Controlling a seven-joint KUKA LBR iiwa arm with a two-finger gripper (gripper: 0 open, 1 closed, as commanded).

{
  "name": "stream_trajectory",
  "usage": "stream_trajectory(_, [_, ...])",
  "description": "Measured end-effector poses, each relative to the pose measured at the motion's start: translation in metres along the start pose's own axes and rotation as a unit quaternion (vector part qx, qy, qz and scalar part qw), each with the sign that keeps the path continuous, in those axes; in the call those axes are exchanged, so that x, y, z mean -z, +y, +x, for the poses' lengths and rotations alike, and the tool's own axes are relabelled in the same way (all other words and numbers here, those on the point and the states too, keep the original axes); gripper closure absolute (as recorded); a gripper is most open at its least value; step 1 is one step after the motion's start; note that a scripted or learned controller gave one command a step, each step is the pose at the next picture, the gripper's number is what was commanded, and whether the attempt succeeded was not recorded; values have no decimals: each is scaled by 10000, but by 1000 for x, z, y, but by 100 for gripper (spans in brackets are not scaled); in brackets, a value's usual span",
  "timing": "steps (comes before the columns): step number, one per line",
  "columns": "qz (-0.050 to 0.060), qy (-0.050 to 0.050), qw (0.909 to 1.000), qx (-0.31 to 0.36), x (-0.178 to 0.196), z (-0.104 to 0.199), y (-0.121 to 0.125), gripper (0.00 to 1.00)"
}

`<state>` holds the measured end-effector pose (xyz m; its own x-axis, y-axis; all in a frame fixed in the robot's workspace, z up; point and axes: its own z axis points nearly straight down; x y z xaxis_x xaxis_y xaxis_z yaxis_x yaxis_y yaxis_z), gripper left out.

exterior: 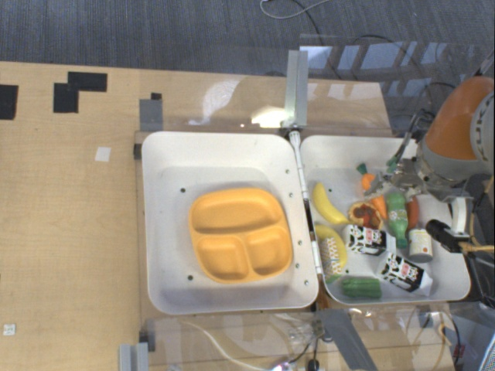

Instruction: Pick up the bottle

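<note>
A green bottle point(397, 216) lies in the right bin point(458, 283), pointing roughly up and down the view, among other small items. The arm comes in from the right with its orange band point(464, 118) over the bin's far right corner. My gripper point(401, 181) hangs just beyond the bottle's far end, low over the bin. Cables and the wrist blur its tip.
Close around the bottle are a red sausage point(414, 210), a small white jar point(420, 244), two cow-patterned cartons point(365, 239) point(404, 271), an orange-red item point(363, 211), a banana point(329, 205), a carrot point(367, 181) and a green cucumber point(360, 287). A yellow divided tray point(238, 234) sits in the left bin point(166, 207).
</note>
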<state>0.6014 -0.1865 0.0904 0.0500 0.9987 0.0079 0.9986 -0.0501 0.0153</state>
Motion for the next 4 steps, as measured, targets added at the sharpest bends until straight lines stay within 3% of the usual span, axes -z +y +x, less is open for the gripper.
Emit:
stream_trajectory(1, [1,-30,9966,826,1,-4,-40,0])
stream_trajectory(2, [6,30,9981,608,3,-12,-98,0])
stream_trajectory(4, [22,44,9990,434,3,-13,-106,0])
